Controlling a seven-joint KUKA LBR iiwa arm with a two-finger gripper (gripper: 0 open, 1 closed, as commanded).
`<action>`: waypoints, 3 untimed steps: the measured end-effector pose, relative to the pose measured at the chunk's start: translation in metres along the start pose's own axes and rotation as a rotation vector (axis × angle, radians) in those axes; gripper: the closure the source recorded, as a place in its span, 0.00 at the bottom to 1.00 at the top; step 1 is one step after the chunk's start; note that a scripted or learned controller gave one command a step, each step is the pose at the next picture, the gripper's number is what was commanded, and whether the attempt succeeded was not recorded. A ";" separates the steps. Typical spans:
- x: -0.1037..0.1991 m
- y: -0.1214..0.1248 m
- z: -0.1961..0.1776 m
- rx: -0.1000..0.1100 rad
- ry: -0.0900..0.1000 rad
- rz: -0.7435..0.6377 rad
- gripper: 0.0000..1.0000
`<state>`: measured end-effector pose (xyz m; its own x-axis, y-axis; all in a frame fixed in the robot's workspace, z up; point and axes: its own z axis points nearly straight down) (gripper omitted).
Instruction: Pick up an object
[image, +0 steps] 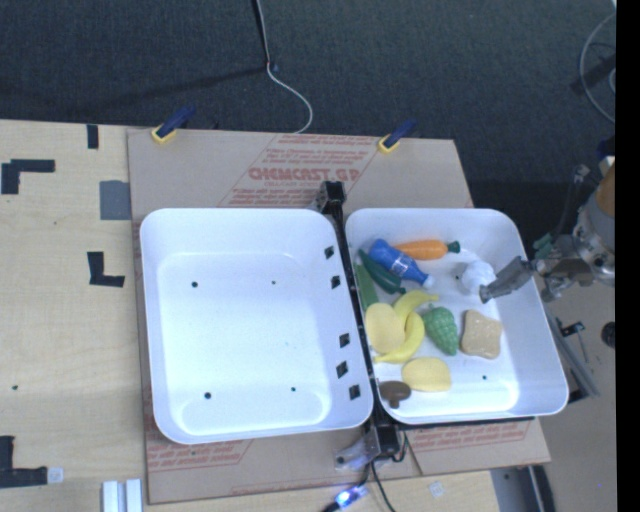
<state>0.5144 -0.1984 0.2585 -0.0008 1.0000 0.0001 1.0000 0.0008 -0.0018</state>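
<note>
1. White plastic bins, two, side by side on a sheet of printed cardboard (300, 170): left bin (240, 320) and right bin (520, 390), meeting along a dark centre join.
2. Blue bottle (392, 262), lying tilted at the upper left of the right bin.
3. Orange carrot with a green top (424, 248), lying just beside and above the bottle.
4. Green pod-like piece (366, 285), along the right bin's left wall, partly under the bottle.
5. Yellow banana (408, 328), curved, mid-bin, touching a pale yellow rounded fruit (381, 326) on its left.
6. Green bumpy fruit (441, 330), just right of the banana.
7. Tan bread slice (481, 335), touching the green fruit's right side.
8. Yellow lemon-like fruit (428, 374), near the front of the bin, below the banana.
9. Brown small piece (395, 392), at the front left corner, beside the lemon-like fruit.
10. White crumpled item (478, 272), upper right area of the bin.
11. Grey gripper (492, 288), reaching in over the right wall, tip just beside the white item and above the bread slice; how far it is parted cannot be told, and nothing is seen held.
12. Blue-and-yellow clamps (173, 124), two, at the cardboard's far corners.
</note>
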 end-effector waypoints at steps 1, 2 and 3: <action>0.044 0.014 0.174 0.005 0.002 -0.003 0.00; 0.042 0.015 0.156 0.000 0.001 -0.001 1.00; 0.134 0.016 0.070 -0.006 0.002 -0.009 1.00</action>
<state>0.5298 -0.0648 0.1888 -0.0102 0.9999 0.0023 0.9999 0.0102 0.0045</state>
